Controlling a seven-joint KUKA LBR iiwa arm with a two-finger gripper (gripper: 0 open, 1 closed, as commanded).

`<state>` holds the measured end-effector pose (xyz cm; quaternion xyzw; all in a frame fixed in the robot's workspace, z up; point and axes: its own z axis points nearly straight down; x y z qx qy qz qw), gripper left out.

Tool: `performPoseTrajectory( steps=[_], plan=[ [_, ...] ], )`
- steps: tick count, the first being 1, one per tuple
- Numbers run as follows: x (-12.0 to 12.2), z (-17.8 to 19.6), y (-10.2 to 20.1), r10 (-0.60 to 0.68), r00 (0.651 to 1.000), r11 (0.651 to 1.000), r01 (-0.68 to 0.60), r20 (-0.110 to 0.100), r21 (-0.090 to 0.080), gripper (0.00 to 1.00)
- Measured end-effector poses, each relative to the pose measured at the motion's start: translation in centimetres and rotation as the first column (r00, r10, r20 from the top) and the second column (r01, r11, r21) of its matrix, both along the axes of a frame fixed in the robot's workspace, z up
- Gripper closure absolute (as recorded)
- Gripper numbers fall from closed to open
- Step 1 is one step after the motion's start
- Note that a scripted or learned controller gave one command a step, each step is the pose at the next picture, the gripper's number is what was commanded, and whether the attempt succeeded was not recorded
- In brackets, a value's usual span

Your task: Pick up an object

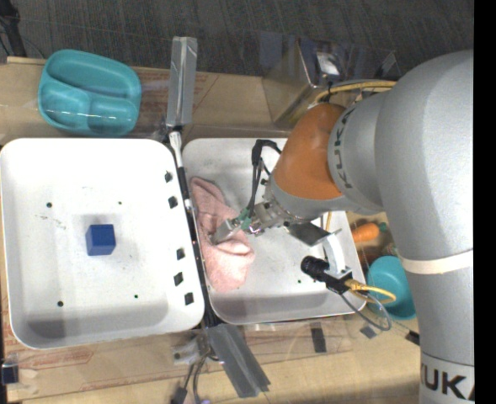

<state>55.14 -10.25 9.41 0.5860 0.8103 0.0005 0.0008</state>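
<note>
Gripper (pixel 231 228) low in the right bin (pixel 273 310), fingertips on the pink cloth (pixel 218 242) beside the left wall; spread or pinching cannot be told. Best to bite a thick fold, then lift straight, clear of the divider. Blue cube (pixel 101 239) alone in the left bin (pixel 29 225). Orange and teal items (pixel 382 263) half hidden behind the arm.

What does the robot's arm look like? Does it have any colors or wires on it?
The arm is big, round and grey, with an orange band and black KUKA lettering. Its end effector is small and metal-grey, and a black cable loops near the wrist.
</note>
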Motion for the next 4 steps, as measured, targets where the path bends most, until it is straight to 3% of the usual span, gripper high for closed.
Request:
performPoseTrajectory(
  steps=[1, 2, 3, 4],
  plan=[
    [0.1, 1.0, 0.0, 0.004, 1.0, 1.0, -0.004, 0.001, 0.001, 1.0],
    [0.1, 1.0, 0.0, 0.005, 1.0, 1.0, -0.005, 0.001, 0.0, 0.0],
    [0.4, 0.0, 0.0, 0.044, 0.999, 0.999, -0.044, -0.001, 0.001, 0.0],
    [0.6, 1.0, 0.1, 0.048, 0.999, 0.999, -0.048, 0.0, 0.002, 1.0]
  ],
)
